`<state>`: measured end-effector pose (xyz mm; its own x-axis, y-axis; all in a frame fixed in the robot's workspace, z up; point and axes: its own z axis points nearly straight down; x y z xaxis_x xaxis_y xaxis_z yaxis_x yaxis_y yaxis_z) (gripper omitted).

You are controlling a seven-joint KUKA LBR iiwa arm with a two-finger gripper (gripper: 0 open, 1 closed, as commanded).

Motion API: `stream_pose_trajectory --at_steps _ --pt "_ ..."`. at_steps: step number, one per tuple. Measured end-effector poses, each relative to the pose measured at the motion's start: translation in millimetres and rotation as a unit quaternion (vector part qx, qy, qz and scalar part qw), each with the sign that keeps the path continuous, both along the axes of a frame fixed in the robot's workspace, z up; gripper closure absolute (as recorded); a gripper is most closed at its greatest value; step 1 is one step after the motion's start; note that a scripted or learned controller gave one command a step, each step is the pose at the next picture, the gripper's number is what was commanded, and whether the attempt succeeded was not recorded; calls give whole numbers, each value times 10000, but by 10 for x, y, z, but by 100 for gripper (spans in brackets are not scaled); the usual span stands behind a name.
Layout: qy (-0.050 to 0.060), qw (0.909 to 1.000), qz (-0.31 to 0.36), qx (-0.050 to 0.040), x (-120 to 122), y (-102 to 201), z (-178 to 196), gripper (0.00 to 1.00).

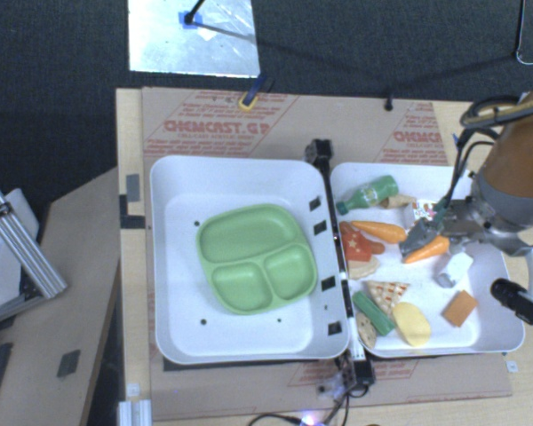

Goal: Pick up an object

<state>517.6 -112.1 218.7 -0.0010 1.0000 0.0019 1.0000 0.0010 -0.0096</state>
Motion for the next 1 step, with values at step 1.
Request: stream_pose_trajectory --at_steps 1 --pt "-54 10000 12 -8 24 0 53 0"
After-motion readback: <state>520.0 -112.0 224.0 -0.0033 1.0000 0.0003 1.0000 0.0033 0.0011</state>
